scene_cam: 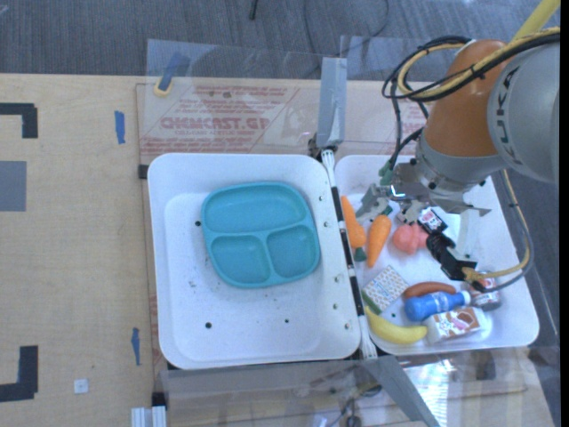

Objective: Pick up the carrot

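Orange carrot lies mid-right of frame w/ gripper just above it, fingers apart, holding nothing.

My gripper hangs just above two carrots by the bin wall; a pink toy crowds the right.

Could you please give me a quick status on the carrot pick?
Gripper low over right bin, nothing visibly held. Carrot lying just below it, second carrot alongside. Pink toy close on the other side.
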Controlling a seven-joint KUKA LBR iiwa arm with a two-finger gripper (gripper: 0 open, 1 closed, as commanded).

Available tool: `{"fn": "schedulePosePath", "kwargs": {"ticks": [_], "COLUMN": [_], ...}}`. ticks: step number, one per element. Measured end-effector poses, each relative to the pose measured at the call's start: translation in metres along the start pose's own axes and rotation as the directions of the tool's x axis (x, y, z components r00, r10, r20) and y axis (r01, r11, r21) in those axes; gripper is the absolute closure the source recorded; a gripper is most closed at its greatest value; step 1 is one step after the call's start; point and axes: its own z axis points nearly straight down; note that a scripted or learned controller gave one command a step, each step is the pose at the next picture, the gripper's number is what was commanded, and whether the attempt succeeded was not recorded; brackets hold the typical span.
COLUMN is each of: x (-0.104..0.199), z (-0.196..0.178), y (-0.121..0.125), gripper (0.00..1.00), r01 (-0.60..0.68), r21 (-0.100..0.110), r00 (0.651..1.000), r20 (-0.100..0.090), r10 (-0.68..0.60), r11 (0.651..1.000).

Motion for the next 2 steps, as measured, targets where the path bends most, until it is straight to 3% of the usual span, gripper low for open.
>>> {"fn": "schedulePosePath", "kwargs": {"ticks": [1, 2], "x": [-0.011, -0.070], "z": [0.000, 0.092], "y": [-0.045, -0.027], "gripper": [0.00, 0.00], "r01": [-0.042, -0.129], "r21": [0.003, 0.003], "r00": [0.999, 0.992], "r20": [-0.001, -0.001], "r10": [0.042, 0.129], "r11": [0.999, 0.992]}}
